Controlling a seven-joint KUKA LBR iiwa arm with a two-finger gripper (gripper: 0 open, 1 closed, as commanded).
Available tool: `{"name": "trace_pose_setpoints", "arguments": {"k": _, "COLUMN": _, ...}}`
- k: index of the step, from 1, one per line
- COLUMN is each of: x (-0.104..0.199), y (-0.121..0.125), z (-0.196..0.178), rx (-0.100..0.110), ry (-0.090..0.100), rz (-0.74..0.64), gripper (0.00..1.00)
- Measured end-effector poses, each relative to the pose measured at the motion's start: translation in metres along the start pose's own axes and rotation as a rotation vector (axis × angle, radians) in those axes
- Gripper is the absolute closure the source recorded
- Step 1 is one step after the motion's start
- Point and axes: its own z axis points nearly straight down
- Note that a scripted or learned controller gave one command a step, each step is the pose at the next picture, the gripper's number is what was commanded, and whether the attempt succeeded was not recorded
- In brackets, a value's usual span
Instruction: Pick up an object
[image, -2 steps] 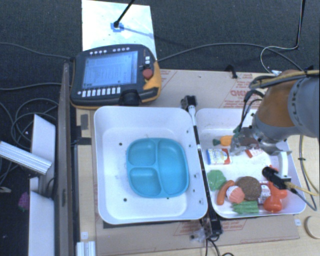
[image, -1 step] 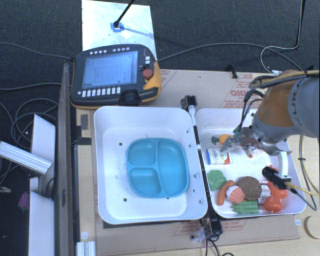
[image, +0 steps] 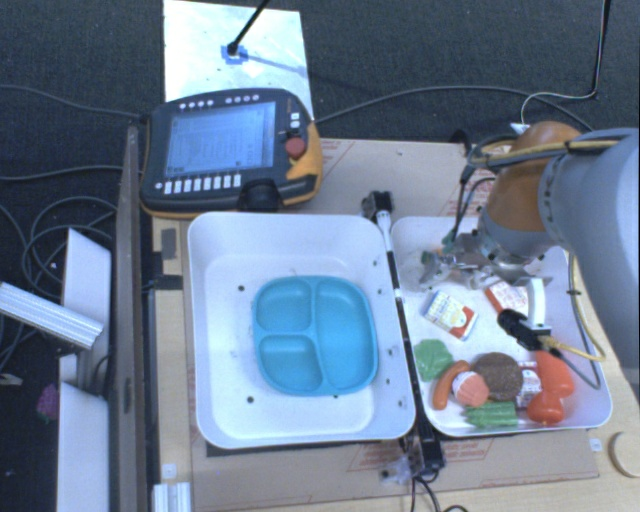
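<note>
While I cannot tell the state of my tool (image: 462, 262) hanging over the back of the right bin (image: 600, 405), the nearest pick, a small white carton (image: 449, 313), lies just in front of it, its long axis slanting across the bin.

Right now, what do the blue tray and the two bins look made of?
Blue tray: likely moulded plastic, smooth with a soft sheen; one-piece divided compartments. Left bin and right bin: probably thin formed plastic, white and semi-gloss, with rounded corners and rolled rims.
</note>
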Motion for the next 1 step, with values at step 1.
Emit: {"name": "trace_pose_setpoints", "arguments": {"k": 1, "x": 0.0104, "y": 0.0369, "z": 0.0040, "rx": 0.029, "ry": 0.002, "rz": 0.006, "gripper": 0.00}}
